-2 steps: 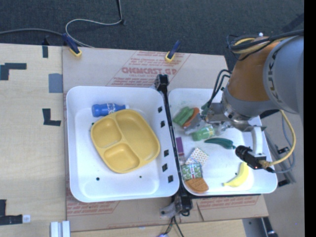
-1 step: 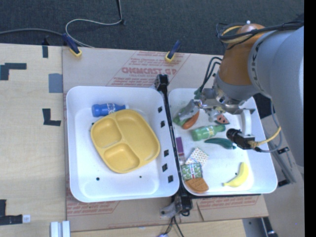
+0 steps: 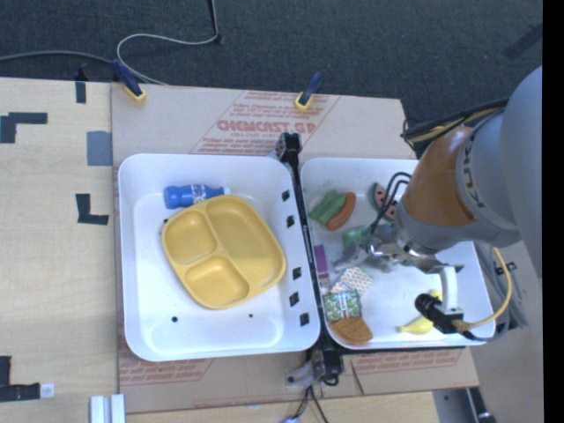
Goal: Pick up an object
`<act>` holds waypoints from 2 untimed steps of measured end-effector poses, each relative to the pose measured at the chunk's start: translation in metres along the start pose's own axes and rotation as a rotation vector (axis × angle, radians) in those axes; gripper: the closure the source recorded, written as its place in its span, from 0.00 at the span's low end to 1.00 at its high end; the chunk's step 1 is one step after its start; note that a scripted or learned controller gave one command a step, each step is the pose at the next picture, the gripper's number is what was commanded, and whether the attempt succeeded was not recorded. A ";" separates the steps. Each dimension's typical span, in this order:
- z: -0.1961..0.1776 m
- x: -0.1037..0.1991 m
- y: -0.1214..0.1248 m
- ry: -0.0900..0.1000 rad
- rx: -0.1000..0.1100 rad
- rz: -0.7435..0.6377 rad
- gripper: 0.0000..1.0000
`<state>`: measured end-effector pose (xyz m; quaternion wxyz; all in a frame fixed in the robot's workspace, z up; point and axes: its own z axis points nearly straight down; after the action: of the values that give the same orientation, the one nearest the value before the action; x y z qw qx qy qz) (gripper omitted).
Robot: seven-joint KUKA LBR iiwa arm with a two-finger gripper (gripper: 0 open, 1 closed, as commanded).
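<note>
We saw the arm [image 3: 449,188] reaching in from the right over the right bin [image 3: 467,342], with its gripper [image 3: 366,252] low above the clutter along that bin's left side. We could not tell whether the gripper was released or clenched; its metal tip merged with the things under it, and nothing showed plainly held. No single object was named for picking, so we judged the likeliest one to be whatever lay right at the tip: a small green piece [image 3: 355,235] just above it and a pale patterned packet [image 3: 355,279] just below and to the left. A green packet [image 3: 341,306] and a brown cookie-like piece [image 3: 352,330] lay further toward the near rim, a green and an orange-red item [image 3: 333,208] lay together toward the far side, tilted slantwise, and a yellow banana-like thing [image 3: 417,327] sat near the front right, beside a black fitting. In our judgement the move turned on a short drop, since the candidates lay close beside the tip. The left bin [image 3: 141,324] held a yellow divided tray [image 3: 223,250] and a blue bottle [image 3: 189,195] lying on its side, well apart from the gripper. Both bins stood on cardboard [image 3: 256,126] atop a wooden bench [image 3: 53,236], with dark carpet [image 3: 352,25] beyond.
</note>
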<state>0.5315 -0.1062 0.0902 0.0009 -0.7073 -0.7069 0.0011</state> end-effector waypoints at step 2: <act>-0.005 0.003 0.043 -0.001 -0.004 -0.001 1.00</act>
<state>0.5743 -0.1028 0.0951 -0.0009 -0.7068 -0.7074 0.0000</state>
